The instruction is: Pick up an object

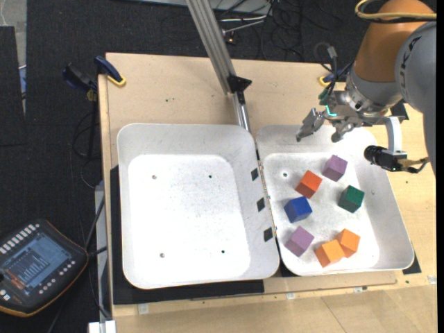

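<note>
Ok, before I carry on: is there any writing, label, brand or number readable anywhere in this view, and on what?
No text can be read here.
Teach pendant at lower left: its lit screen shows lines of content, too small and blurred to read.
Blocks in the right bin: plain coloured faces, no markings.
Left bin: only dark specks and holes, no lettering.
Gripper and arm: no legible label or brand.

wooden bench [173,89], dark floor [48,172], cables [277,12]
</note>
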`<state>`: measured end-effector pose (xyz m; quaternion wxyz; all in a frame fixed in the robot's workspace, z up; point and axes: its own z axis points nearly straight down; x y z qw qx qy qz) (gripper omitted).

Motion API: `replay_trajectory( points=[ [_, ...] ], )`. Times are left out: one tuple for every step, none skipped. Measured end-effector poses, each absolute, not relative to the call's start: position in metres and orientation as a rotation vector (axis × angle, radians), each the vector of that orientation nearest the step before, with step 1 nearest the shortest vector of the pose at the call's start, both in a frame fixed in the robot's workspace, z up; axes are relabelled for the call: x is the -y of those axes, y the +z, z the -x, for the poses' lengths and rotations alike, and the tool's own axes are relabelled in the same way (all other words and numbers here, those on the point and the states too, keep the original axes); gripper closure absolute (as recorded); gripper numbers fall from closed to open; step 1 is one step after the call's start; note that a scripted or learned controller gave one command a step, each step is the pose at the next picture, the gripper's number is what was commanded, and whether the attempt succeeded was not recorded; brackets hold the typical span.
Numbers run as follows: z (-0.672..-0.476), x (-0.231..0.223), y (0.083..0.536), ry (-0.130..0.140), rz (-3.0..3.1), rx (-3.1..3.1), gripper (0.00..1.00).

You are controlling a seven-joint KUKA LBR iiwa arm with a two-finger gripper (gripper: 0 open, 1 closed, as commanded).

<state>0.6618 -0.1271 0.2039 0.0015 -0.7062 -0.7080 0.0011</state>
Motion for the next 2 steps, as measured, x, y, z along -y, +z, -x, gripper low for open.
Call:
replay_trajectory(
  points=[
    [-0.662,0.127,0.206,0.002,2.217,2.225,0.0],
    [-0.664,0.129,0.162,0.005,2.219,2.221,0.0]
  ],
)
